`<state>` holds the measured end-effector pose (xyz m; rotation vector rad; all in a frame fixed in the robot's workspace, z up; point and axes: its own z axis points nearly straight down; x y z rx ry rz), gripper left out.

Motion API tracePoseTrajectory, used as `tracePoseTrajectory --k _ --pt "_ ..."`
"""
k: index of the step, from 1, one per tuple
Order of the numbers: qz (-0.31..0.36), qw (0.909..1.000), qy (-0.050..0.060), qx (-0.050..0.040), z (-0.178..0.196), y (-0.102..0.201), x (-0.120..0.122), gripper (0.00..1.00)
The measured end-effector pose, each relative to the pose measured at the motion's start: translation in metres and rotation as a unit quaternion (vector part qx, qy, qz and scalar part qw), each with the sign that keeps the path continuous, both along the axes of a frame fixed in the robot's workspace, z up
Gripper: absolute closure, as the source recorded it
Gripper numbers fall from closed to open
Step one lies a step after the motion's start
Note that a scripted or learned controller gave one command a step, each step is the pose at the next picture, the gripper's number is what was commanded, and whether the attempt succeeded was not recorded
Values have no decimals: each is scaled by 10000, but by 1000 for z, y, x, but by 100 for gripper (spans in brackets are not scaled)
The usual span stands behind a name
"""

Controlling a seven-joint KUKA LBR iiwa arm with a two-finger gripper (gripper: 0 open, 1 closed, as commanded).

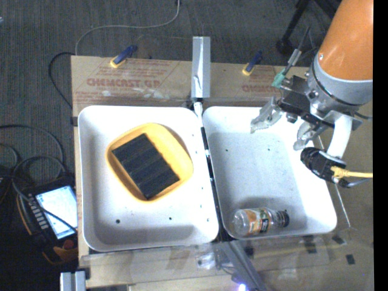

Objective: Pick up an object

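A clear plastic bottle (260, 220) with an orange label and a dark cap lies on its side at the near edge of the right bin (267, 168). In the left bin (97, 223) rests a yellow dish holding a black ribbed block (145, 165). My gripper (282, 129) hangs over the far right part of the right bin, well away from the bottle. Its two pale fingers (264, 119) are spread apart with nothing between them.
A metal divider post (200, 65) stands at the back between the bins. A black and yellow cable connector (324, 165) hangs from the arm at the right bin's right side. Clamps (123, 56) sit on the cardboard behind the bins.
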<state>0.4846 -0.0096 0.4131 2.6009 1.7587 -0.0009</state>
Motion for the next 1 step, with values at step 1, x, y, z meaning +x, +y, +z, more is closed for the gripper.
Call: tracePoseTrajectory --k 1 --pt "0 10000 0 0 0 0 0 0"
